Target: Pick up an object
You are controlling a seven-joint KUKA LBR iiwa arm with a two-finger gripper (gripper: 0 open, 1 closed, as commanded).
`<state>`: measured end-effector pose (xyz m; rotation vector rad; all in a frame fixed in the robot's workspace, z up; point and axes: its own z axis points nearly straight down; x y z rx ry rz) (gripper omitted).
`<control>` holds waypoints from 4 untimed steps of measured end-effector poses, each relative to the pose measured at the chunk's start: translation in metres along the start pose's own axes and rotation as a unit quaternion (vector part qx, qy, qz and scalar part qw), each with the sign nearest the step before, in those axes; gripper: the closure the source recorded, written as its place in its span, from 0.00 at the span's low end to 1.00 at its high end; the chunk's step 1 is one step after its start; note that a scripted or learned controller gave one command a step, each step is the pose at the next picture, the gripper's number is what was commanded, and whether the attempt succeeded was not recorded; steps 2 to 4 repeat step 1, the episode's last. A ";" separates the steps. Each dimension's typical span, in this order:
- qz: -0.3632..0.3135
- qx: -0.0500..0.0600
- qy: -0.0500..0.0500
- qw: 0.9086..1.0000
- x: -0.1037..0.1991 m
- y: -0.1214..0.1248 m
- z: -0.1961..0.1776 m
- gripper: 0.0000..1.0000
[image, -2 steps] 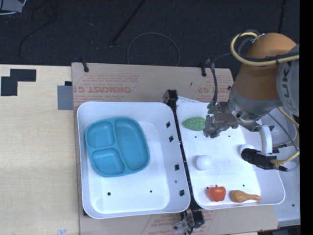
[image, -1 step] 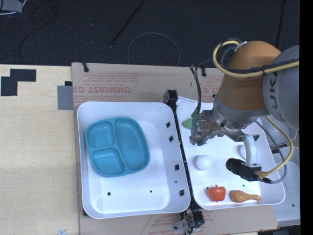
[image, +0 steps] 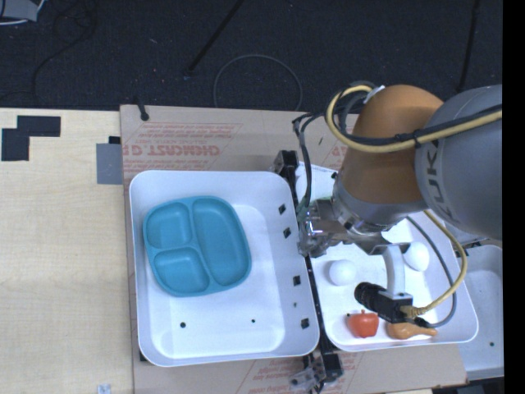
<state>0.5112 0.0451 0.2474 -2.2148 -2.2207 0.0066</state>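
Nearest the lens, the arm (image: 394,154) rises over the right-hand bin, its orange band uppermost. From left to right:

- The pale worktop (image: 57,261).
- The left bin (image: 221,327), holding a blue divided plate (image: 197,245) in its upper left part.
- The pincer (image: 313,236), low beneath the wrist at the right bin's left wall, close to the divide between the bins. Whether it is open or closed cannot be told, and nothing is seen held in it.
- The right bin (image: 467,322), holding the candidate objects:
  - a white egg-shaped piece (image: 341,272) just below and right of the pincer;
  - a red round fruit (image: 363,324) near the front rim;
  - an orange piece (image: 408,330) just beside the fruit;
  - a second white egg-shaped piece (image: 417,257) farther right.

Step in hand, as judged: the approach, with no grasp yet made. The next move seems to call for shifting the pincer slightly right and toward the front rim, centring it over the nearer white piece and away from the bin wall. It would then descend and close. The piece's rounded, smooth form may let it roll or slip.
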 end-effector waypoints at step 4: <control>-0.001 0.000 0.000 1.000 0.051 -0.012 0.020 1.00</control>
